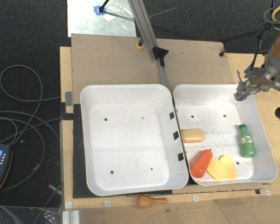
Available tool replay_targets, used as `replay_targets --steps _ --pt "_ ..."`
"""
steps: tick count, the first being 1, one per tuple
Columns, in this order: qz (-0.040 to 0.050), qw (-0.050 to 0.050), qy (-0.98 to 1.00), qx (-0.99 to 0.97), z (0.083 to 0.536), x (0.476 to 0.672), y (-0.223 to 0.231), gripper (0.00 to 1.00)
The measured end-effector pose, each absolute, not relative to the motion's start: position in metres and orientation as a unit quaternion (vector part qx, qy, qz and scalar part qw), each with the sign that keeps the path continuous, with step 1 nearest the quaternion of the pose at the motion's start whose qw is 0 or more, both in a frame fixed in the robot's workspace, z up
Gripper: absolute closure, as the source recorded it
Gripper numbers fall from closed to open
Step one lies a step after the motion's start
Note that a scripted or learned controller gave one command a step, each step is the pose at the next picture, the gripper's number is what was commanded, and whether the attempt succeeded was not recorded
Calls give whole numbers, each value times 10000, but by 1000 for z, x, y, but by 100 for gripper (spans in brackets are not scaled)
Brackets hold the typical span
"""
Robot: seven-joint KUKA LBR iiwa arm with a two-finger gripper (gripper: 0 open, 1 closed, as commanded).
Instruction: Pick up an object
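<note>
The right bin point(214, 97) holds a tan soap-like block point(192, 135) near its left wall, a red-orange bottle point(201, 163) at the front, two yellow pieces point(223, 168) beside it, and a green bottle point(246, 141) lying by the right wall. My gripper point(240, 92) hangs over the bin's far right corner, well above and behind the green bottle. Nothing shows between its fingers.
The left bin point(91, 101) lies alongside, split from the right one by a ridge with black clips point(176, 135). A grey pole point(144, 24) slants in from the top. An orange-brown object point(151, 200) lies on the bench in front of the bins. Cables trail at left.
</note>
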State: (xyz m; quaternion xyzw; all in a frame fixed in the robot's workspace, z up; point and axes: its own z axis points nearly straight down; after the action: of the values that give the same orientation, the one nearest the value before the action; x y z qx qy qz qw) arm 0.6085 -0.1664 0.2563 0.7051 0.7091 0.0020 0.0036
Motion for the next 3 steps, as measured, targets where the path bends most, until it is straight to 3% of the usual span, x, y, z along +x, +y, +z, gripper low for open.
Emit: replay_targets --steps 3 --pt "12 -3 7108 7034 225 642 -3 100"
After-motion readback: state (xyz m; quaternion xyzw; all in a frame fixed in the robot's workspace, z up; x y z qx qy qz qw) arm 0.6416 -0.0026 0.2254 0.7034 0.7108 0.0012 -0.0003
